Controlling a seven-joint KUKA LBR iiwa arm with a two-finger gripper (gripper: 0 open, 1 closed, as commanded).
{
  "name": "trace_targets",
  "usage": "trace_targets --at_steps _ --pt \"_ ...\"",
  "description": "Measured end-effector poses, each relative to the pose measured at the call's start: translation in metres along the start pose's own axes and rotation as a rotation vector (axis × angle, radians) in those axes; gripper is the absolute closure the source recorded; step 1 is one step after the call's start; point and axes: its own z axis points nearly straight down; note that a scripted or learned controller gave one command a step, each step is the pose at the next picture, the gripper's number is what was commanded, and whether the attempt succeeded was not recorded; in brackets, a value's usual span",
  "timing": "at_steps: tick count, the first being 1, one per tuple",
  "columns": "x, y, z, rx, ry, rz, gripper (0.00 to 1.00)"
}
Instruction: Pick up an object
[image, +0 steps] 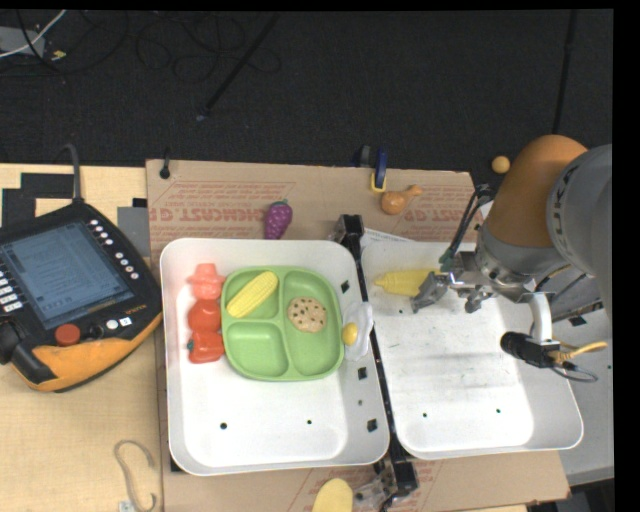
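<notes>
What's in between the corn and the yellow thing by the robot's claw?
In the camera view, between the corn and the yellow object near the gripper lie the cookie, the green tray's rim, and the bins' black divider.

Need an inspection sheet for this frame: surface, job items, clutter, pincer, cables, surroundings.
Surface: two shallow white bins, left, right, on brown cardboard.
Job's things: green three-compartment plastic tray in left bin, holding yellow toy corn and round cookie; red plastic toy beside it; yellow toy in right bin.
Clutter: purple toy grapes, orange toy, both behind bins.
Pincer: beside the yellow toy; finger state unclear.
Cables: black leads on dark backdrop.
Surroundings: orange-and-grey teach pendant at left.
</notes>
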Motion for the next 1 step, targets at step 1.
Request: trace_targets --at_steps 1 --pt "0.0033 0.0 0.0384 -0.001 0.0 -0.001 0.0"
